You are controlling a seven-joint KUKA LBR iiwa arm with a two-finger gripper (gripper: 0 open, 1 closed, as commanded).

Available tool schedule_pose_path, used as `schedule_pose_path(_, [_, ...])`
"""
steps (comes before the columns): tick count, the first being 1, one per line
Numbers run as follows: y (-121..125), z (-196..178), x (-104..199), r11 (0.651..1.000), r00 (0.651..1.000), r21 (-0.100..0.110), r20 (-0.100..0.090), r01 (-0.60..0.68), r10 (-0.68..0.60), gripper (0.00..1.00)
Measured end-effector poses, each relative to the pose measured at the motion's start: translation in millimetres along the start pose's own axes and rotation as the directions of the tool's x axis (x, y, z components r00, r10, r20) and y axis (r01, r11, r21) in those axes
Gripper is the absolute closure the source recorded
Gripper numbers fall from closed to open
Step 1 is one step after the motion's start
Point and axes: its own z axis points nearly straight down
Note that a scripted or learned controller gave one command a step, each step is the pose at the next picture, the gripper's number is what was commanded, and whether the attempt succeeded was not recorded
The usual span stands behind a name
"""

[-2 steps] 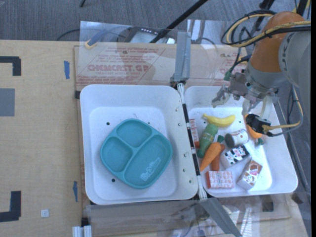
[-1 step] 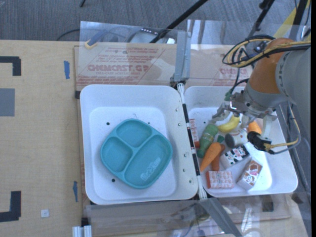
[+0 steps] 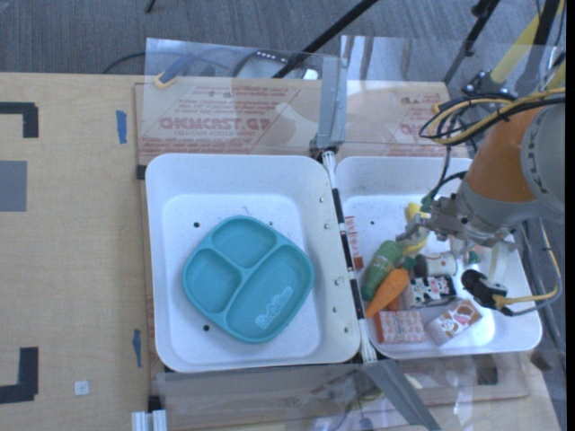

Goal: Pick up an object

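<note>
The grey arm with its orange band (image 3: 503, 171) hangs over the right bin (image 3: 386, 176), and the gripper (image 3: 446, 232) sits low among the clutter there; whether it is wide or narrow I cannot tell from this angle, and nothing shows as held. In the left bin (image 3: 171, 187) lies the biggest piece, a teal divided plate (image 3: 248, 278), flat on the floor: stiff plastic, light, but broad and low, so I judge it awkward for two fingers unless they catch its raised rim. Over in the right bin the smaller toys crowd together just beside the gripper. The green vegetable-shaped toy (image 3: 384, 260) lies touching the orange carrot (image 3: 388, 293); both look like rounded, smooth, light, hard plastic, likely slippery, best pinched across the narrow middle. Below them, a flat reddish packet (image 3: 399, 327) and a small red-and-white carton (image 3: 455, 320) lie near the front wall: boxy sides, probably light and easy to take across parallel faces. A small yellow piece (image 3: 413, 211) peeks out near the wrist, too small to identify
</note>
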Motion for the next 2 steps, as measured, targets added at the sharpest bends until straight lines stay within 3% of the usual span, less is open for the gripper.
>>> schedule_pose_path(1, [2,-11,-1,1.000,1.000,-0.005,0.000,-0.003,0.003,1.00])
schedule_pose_path(2, [41,-99,67,0.999,0.999,0.001,0.001,-0.039,0.039,1.00])
